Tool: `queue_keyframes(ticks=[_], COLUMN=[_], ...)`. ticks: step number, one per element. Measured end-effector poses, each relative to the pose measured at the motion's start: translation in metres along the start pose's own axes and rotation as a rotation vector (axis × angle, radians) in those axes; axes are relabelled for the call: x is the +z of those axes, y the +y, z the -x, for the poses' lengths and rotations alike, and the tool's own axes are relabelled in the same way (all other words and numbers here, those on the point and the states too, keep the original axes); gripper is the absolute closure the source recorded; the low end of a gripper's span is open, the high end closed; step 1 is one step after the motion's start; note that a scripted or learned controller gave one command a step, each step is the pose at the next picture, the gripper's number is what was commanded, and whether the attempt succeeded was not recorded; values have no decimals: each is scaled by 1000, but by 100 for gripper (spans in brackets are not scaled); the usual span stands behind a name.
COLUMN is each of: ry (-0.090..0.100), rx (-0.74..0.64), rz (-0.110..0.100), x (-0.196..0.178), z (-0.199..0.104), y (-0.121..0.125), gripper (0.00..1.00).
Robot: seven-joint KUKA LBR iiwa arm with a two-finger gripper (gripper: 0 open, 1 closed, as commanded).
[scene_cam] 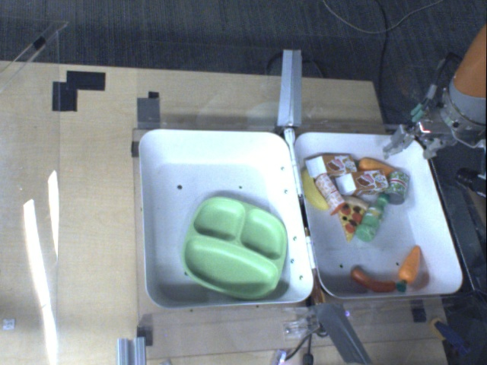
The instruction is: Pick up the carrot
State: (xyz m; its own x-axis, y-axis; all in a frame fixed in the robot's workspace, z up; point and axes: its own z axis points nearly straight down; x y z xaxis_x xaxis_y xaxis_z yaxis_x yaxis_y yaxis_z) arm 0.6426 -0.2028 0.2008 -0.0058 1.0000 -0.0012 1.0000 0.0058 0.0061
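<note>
Carrot [411, 265]: near right corner of the right bin [449, 234], tilted, just beside a red sausage [373, 281].
Green tray [236, 245]: lies in the left bin [163, 204], three compartments.
Clutter: banana [310, 191], packets [358, 175], green bottle [370, 223] mid-bin.
Jaws [413, 138]: over the right bin's far rim, well apart from the carrot; cannot tell how wide they stand or whether they hold anything.

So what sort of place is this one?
Probably a robotics lab bench: two shallow white bins on a wooden benchtop, toy food including a small orange carrot, and a green sectioned plastic plate.
</note>
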Motion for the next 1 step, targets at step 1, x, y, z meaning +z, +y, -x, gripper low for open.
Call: queue_keyframes(ticks=[1], ry=[-1], rx=[-34], rz=[1], x=[18], z=[1], y=[-7], gripper=[0])
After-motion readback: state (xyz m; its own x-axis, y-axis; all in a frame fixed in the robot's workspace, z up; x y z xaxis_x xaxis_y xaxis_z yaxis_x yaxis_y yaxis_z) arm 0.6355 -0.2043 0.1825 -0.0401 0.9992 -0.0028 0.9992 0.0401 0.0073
